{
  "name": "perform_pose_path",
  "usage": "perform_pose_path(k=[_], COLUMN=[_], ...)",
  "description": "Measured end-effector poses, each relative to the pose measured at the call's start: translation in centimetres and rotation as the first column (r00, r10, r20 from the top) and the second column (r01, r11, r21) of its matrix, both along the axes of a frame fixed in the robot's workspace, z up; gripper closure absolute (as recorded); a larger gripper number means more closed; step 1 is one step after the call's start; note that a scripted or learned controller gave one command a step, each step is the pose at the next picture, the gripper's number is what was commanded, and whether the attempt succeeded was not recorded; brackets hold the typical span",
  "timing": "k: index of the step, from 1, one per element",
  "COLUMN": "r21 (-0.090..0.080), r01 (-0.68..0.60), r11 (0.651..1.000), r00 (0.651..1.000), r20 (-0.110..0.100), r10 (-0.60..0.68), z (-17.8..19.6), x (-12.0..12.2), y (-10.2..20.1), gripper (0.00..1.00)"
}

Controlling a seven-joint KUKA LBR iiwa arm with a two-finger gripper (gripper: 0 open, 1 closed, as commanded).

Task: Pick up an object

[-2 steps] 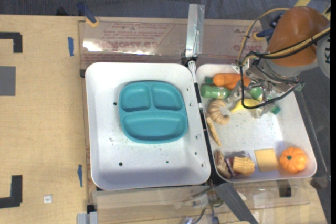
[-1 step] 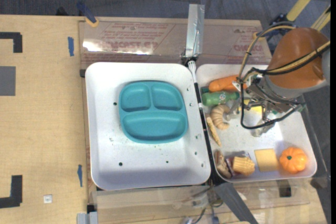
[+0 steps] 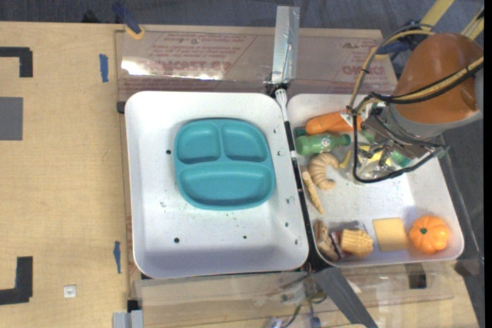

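Note:
My gripper point(image 3: 378, 154) hangs low over the back of the right bin point(image 3: 384, 200), below the orange band of the arm point(image 3: 438, 77). Cables hide its tip. Just left of it lie an orange carrot point(image 3: 327, 123) and a green toy point(image 3: 319, 143). A tan croissant-like piece point(image 3: 323, 167) and a tan stick point(image 3: 312, 194) rest a little nearer the front. Along the front edge sit a waffle-like piece point(image 3: 352, 240), a yellow cheese block point(image 3: 390, 233) and an orange pumpkin point(image 3: 429, 233).
The left bin point(image 3: 154, 219) holds a teal divided plate point(image 3: 224, 163). A low wall point(image 3: 296, 173) separates the two bins. A taped metal strip point(image 3: 284, 42) stands behind them. The wooden bench point(image 3: 54, 165) stretches out to the left.

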State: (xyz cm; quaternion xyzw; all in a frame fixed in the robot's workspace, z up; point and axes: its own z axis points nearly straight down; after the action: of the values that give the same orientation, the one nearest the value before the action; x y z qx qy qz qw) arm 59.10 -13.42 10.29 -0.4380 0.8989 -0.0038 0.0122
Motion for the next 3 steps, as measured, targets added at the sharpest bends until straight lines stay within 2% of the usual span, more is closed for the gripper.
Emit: perform_pose_path(k=[1, 2, 3], r21=[-0.006, -0.009, -0.003], r01=[-0.158, -0.362, -0.183], r11=[0.987, 0.932, 0.983], r00=[0.987, 0.932, 0.983], r20=[-0.012, -0.014, -0.014], r10=[0.158, 0.362, 0.183], z=[-1.3, -1.4, -1.3], x=[-6.4, 0.2, 0.0], y=[2.9, -3.4, 2.7], gripper=[1.0, 1.0, 1.0])
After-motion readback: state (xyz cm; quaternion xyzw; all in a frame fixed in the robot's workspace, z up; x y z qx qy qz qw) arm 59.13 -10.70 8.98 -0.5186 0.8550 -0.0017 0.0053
